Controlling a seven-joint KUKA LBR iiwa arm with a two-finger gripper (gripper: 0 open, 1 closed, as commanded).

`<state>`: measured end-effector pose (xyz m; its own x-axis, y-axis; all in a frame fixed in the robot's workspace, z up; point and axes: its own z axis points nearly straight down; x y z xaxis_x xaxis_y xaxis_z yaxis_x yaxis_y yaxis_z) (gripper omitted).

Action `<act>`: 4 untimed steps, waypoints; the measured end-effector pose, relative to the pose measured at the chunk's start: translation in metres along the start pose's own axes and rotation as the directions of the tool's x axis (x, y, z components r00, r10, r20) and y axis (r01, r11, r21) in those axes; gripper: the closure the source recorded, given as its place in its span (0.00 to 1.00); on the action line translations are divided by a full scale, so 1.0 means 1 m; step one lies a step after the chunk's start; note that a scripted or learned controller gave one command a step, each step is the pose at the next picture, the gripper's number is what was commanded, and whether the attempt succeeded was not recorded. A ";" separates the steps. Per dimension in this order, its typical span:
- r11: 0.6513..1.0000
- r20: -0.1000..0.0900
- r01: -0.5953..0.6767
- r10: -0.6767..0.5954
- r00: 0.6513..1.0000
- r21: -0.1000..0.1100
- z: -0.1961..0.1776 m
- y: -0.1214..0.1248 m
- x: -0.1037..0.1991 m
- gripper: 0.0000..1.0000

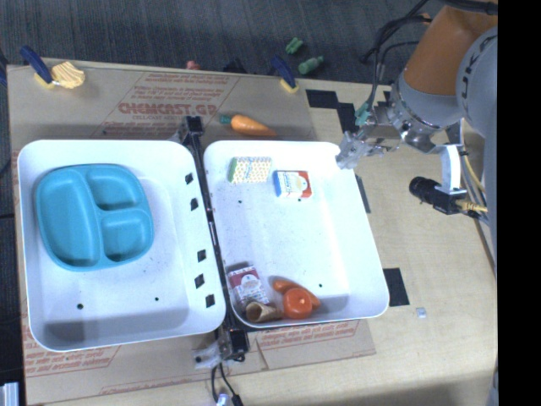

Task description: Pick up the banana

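Note:
My gripper (349,154) hangs over the far right corner of the right bin (359,244), at its rim, with nothing seen in it. Inside that bin, a patterned yellow-green box (249,169) and a small white, blue and red carton (292,183) lie near the far wall, left of the gripper. At the near wall, a red packet (243,279), a brown cone (263,313) and a round orange-red fruit (297,302) lie together.
The left bin (169,252) holds a blue compartment tray (93,215). An orange carrot (250,126) lies on the cardboard behind the bins. Blue clamps (284,71) and a yellow piece (68,76) sit on the cardboard's far edge.

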<state>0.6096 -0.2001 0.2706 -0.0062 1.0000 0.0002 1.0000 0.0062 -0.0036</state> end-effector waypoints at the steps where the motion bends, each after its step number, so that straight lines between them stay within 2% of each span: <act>1: 0.982 0.003 0.188 -0.188 0.982 -0.003 -0.092 -0.014 -0.011 0.00; 2: 0.973 -0.001 0.232 -0.232 0.973 0.001 0.010 -0.008 0.050 0.00; 3: 0.950 -0.001 0.313 -0.313 0.950 0.002 0.080 -0.036 0.135 0.00; 4: 0.981 -0.001 0.192 -0.192 0.981 0.002 0.080 -0.066 0.241 0.00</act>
<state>0.5421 0.0404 0.1911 -0.1983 0.9801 0.0014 0.9801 0.1983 -0.0059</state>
